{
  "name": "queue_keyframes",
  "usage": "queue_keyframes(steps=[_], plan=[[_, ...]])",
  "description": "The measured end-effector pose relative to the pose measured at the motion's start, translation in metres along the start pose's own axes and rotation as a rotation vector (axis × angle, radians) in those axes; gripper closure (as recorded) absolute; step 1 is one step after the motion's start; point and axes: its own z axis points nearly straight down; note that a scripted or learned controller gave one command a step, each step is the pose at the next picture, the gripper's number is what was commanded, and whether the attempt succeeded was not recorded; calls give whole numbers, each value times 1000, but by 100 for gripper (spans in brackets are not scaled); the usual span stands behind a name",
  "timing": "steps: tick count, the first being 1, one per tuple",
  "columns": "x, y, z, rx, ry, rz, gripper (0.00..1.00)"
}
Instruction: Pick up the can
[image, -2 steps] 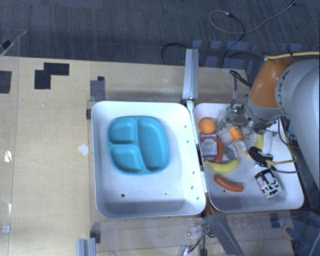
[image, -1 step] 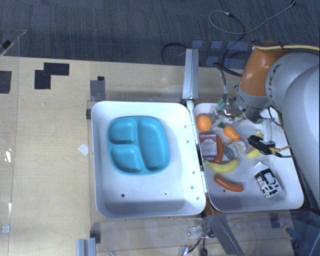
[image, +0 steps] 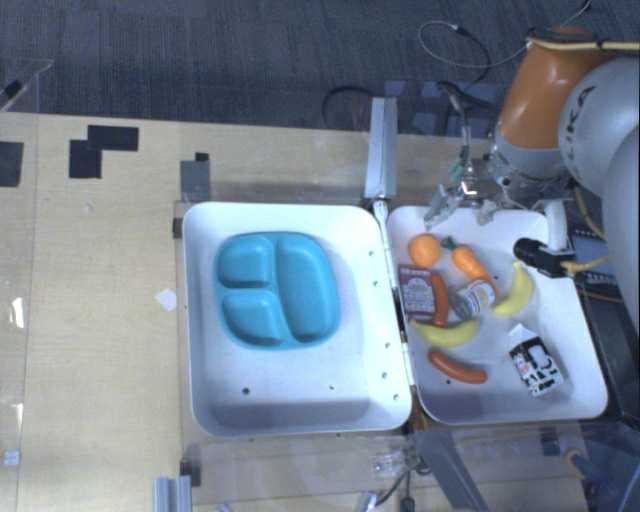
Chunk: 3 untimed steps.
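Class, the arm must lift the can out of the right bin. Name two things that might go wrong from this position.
1. The can lies on its side, wedged between a carrot, two bananas and a hot dog; the gripper may catch a neighbour.
2. Being on its side, it may roll away.

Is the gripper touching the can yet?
Apart. The camera view shows the gripper up at the right bin's far rim, while the can lies further down the bin, with the carrot and white floor between them.

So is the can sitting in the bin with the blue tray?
No, the can lies in the right bin, among the toy food.
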Motion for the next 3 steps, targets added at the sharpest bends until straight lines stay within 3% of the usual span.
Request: queue_keyframes(steps=[1, 2, 3], plan=[[-48, -6, 94, 5, 1, 122, 0], [-118, -11, 99, 5, 5, 346, 0], [-108, -14, 102, 25, 4, 657, 0]])
